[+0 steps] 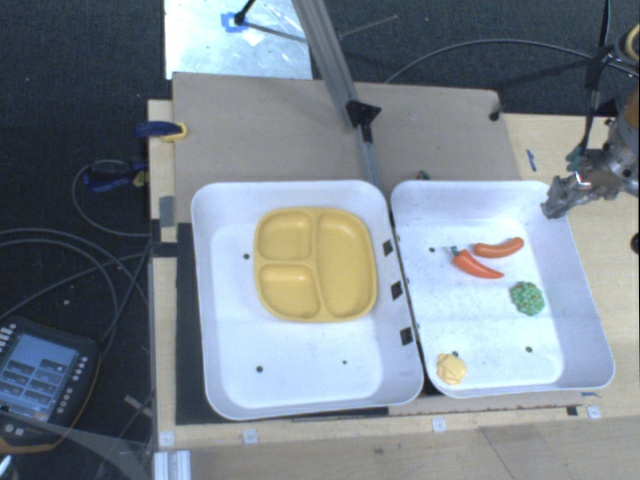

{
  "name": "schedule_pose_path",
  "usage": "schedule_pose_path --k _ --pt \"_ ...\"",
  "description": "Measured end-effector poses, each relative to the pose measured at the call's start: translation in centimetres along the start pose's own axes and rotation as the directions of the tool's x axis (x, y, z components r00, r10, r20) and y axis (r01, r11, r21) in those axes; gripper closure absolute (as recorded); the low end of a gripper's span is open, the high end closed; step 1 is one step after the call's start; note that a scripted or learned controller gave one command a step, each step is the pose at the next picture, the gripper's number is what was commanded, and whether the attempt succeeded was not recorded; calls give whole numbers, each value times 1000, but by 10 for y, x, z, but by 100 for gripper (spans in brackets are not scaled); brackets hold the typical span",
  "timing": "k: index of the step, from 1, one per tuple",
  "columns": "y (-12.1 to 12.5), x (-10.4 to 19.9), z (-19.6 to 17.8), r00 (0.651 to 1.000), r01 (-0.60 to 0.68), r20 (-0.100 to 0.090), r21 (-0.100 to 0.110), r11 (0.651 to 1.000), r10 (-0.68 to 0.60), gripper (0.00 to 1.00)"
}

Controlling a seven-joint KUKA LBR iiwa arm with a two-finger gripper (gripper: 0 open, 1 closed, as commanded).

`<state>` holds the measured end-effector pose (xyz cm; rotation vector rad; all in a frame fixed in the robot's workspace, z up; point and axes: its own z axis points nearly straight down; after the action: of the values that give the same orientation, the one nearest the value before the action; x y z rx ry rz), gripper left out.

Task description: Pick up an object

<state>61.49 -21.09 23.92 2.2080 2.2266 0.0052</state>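
Observation:
The right bin (560, 368) holds a red chili pepper (477, 264), an orange sausage-shaped piece (498, 248), a green broccoli floret (527, 298) and a small yellow object (452, 369) near its front left corner. My gripper (557, 200) hangs at the far right edge of this bin, above its back right corner. It is well to the right of the sausage and chili and touches none of the objects. Nothing shows between its fingers.
The left bin (230, 368) carries a yellow divided plate (315, 265). A grey pole (325, 38) slants in from the back to a black clamp between the bins. Cables and a teach pendant (35, 368) lie on the floor at the left.

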Motion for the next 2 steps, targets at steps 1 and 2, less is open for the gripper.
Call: schedule_pose_path --k 1,2 --pt "-2 53 -10 1000 3 -3 4 1000 -3 100" --pt "1 103 1 1000 2 -4 5 1000 -2 100"
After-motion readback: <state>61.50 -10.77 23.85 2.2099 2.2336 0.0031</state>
